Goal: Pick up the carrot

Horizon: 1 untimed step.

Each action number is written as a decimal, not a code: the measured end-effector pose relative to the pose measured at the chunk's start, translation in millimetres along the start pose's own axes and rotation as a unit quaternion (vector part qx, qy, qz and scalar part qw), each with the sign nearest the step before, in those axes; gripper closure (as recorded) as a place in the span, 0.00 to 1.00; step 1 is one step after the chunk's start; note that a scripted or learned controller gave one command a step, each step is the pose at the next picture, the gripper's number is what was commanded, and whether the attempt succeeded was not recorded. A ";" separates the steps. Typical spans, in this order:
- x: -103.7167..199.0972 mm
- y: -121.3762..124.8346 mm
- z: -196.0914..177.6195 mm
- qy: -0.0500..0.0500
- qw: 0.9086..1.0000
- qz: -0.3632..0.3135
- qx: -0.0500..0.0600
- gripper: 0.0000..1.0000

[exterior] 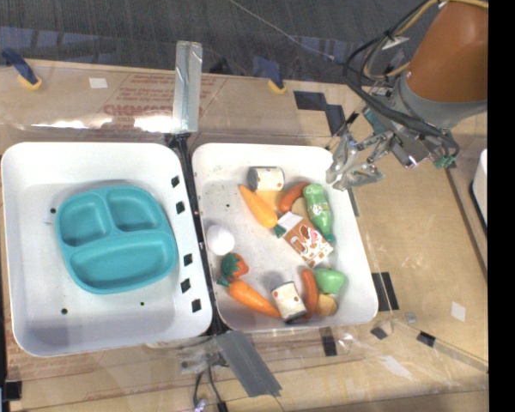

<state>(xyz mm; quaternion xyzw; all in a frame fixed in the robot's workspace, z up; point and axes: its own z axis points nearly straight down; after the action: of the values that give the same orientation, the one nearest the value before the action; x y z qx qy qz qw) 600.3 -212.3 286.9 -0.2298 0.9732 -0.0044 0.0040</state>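
Taped cardboard bench carries two glossy white bins; tapered orange carrot (249, 295) lies right, metal claw (350, 166) spread apart.

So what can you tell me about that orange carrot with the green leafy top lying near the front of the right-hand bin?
The orange toy carrot with a green leafy top looks like smooth plastic. It lies flat on the floor of the right white bin, leaves toward the bin's left wall, tapered tip pointing at a small white carton with a red band, which it seems to touch. A white ball sits just behind the leaves.
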 end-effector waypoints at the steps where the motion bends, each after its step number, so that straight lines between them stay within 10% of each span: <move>1: 55.1 39.5 69.4 0.004 1.000 -0.018 -0.007 1.00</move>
<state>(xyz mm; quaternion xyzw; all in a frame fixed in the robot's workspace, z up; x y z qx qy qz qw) 534.0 -202.1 216.7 -0.2478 0.9688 0.0011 -0.0012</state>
